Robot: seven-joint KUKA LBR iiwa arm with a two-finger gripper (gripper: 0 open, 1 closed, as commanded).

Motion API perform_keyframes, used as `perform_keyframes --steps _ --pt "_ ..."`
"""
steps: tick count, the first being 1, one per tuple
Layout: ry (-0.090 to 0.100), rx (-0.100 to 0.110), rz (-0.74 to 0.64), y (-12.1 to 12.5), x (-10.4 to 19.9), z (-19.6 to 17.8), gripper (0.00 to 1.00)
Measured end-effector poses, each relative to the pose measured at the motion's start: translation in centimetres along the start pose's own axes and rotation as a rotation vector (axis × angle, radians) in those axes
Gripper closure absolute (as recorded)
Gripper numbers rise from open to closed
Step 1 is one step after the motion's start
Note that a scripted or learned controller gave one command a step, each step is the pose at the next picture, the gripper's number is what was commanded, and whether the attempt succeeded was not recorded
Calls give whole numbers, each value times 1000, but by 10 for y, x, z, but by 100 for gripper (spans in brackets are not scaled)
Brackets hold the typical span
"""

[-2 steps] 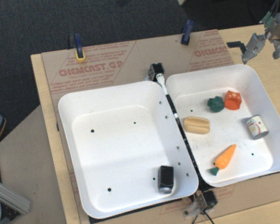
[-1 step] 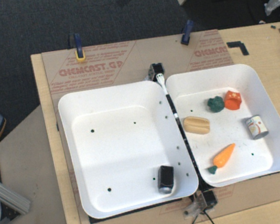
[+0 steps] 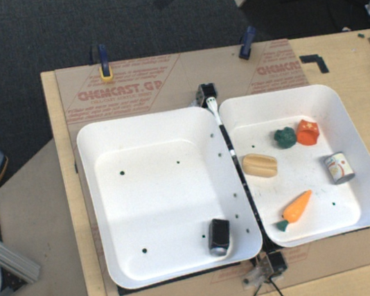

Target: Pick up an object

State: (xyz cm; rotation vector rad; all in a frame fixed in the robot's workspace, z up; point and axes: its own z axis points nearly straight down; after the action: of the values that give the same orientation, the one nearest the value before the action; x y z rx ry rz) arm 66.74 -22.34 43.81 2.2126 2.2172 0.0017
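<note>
Since none of the loose things sat lifted off a bin floor, the task looked to be at its very start, with a target not yet chosen; whether the gripper was apart or together could not be told.

Nearest the camera, well to the near left of the tan oval bread roll, a small black block lay alone in the left shallow white bin, close to its near rim. Just nearer than the roll and a little to its right lay an orange toy carrot with a green top. Farther right of the roll, a small silver can with a red label lay tipped. Beyond the roll, a dark green lumpy toy and an orange-red toy sat just beside each other. All five shared the right shallow white bin.

By count: one block, one carrot, one roll, one can, one green toy, one orange-red toy, six candidates in two bins. Far beyond the roll, two blue clamps held the brown board on the bench.

My judgement was that the next move called for picking one well-separated piece, the roll or carrot being likely, and descending squarely over it.
</note>
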Motion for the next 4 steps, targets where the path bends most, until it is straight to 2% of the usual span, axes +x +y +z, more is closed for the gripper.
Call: perform_keyframes --steps 1,2,3,4 --pt "4 0 -4 0 73 -30 100" --pt "5 -1 -3 0 143 -77 100" --pt "7 0 -5 1 210 -100 100" --pt "7 3 -5 0 271 -99 100"
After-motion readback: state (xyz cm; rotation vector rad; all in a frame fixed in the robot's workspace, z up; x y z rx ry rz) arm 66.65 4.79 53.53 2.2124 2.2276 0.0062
